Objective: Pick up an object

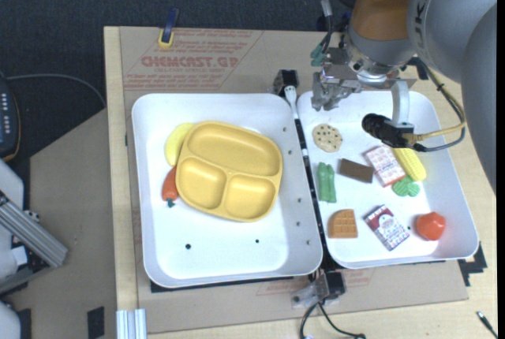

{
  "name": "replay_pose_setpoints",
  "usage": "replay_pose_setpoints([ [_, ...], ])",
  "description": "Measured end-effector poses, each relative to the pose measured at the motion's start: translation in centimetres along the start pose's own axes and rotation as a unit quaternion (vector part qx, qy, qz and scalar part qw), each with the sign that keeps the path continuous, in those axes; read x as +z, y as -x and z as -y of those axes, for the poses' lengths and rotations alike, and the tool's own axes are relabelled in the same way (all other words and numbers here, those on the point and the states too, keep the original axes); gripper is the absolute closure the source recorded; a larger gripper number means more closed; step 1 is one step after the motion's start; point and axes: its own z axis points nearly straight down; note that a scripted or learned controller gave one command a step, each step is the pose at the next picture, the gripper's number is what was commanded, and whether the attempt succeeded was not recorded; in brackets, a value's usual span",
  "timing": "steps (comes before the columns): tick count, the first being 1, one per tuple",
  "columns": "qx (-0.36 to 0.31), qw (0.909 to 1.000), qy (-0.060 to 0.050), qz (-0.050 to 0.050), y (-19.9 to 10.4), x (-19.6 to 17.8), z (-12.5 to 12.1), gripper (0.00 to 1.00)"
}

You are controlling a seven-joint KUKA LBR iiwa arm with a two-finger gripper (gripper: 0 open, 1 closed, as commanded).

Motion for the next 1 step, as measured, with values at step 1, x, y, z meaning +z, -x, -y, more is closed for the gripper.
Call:
replay_pose_setpoints([
  [1,-0.001,1.0,0.004,0.0,-1.09,-0.76,-1.37,1.0],
])
